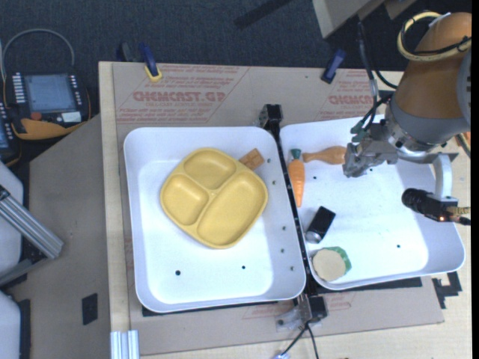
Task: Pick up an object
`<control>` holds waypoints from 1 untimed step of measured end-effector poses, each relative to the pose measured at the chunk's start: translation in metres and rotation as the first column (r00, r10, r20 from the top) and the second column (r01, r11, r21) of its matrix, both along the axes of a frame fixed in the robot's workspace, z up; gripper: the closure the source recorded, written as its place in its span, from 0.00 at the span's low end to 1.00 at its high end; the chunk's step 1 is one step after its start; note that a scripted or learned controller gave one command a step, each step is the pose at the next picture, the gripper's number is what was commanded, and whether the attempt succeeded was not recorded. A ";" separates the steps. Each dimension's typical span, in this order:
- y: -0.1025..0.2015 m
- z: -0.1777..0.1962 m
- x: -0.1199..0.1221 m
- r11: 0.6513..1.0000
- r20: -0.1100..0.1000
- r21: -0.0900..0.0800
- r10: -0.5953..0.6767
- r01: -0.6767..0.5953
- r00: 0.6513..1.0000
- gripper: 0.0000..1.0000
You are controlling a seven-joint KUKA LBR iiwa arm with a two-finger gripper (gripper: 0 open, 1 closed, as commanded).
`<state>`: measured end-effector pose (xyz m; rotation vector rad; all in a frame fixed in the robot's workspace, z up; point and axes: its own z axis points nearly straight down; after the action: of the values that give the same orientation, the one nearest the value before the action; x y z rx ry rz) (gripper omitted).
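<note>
Seen from above at a slant: two shallow white bins side by side on a brown board. At far left, off the board, a handheld controller (46, 96) with a small screen. In the left bin (150, 238), a yellow divided plate (215, 197) with three sections, lying flat near the middle; a small tan block (252, 158) touching its upper right edge. Along the left edge of the right bin (419, 256), an orange carrot (297, 179) pointing down, green top up; just beside its top, a tan drumstick-shaped piece (327, 155) lying crosswise. Lower, a small black box (320, 223), tilted, and near the front corner a round cracker-coloured disc with a green rim (331, 262). Further right, reaching in from the right, a grey arm with an orange band, gripper (355, 163) lowered just beside the right end of the tan piece, nothing seen between the fingers; whether released or clenched, cannot tell
</note>
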<state>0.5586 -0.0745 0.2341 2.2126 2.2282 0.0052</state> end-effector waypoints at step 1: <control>0.053 -0.009 -0.005 1.000 -0.006 0.000 -0.006 0.006 1.000 1.00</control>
<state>0.5535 -0.0218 0.2256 2.2218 2.2249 -0.0009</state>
